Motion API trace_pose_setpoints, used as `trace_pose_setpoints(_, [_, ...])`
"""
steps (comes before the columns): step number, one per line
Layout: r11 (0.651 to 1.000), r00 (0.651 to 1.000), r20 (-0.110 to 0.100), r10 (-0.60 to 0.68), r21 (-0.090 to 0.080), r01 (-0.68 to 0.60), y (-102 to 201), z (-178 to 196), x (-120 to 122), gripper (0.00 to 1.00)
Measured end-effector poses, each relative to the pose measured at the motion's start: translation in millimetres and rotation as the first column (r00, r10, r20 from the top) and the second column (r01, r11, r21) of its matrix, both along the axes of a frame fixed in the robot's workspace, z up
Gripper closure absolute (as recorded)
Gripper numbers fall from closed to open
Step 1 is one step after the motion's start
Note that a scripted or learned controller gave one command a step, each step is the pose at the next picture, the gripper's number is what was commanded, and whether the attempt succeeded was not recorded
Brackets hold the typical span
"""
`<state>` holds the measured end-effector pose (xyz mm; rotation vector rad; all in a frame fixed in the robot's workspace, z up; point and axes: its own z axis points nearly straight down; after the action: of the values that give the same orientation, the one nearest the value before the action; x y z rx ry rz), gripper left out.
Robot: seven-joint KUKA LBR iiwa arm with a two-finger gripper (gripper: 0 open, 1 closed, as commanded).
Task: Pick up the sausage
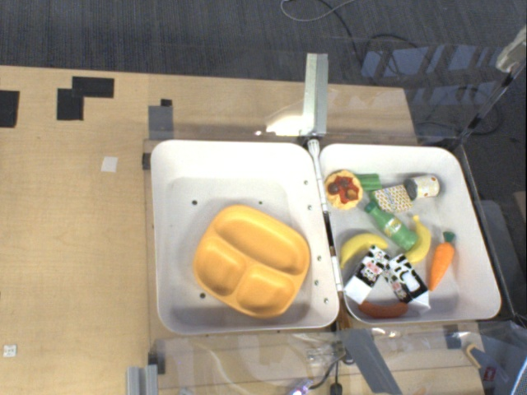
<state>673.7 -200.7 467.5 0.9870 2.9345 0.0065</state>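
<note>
Leftmost, the left bin (165,220) is a shallow white tray with rounded corners. It holds a glossy yellow plastic plate (251,260), rounded and moulded into three compartments, lying tilted on the bin floor. A thin metal divider (316,97) runs up between the two bins.

The right bin (469,220) is crowded. At its far left sits a small round tart (343,188) with a tan rim and a red filling. Below it a curved yellow banana (360,245) touches a white carton (372,271) with black blotches like a cow's hide. A second carton (406,280) of the same pattern lies just beside it.

The sausage (383,309), smooth, reddish-brown and elongated, lies along the near wall of the right bin, partly tucked under the two cartons.

A green plastic bottle (391,225) lies slantwise in the middle, and beyond it rests a patterned cylinder (408,192) with a pale end. Furthest right, an orange carrot (442,262) with a green top lies nearly upright in the view.

Whether the jaws are apart or together cannot be told. The markings on the cartons and cylinder are too small to read.
</note>
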Motion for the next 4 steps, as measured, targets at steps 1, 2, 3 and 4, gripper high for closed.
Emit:
trace_pose_setpoints(1, [1.000,1.000,0.015,0.004,-0.004,-0.004,1.2,14.5,1.4,1.00])
trace_pose_setpoints(2, [1.000,1.000,0.030,0.008,-0.008,-0.008,2.3,29.5,2.7,1.00])
trace_pose_setpoints(3, [0.999,0.999,-0.034,-0.032,0.009,0.032,28.2,-29.9,-10.6,1.00])
trace_pose_setpoints(4, [0.955,0.955,-0.038,-0.295,0.012,0.295,59.1,-143.5,-53.7,1.00])
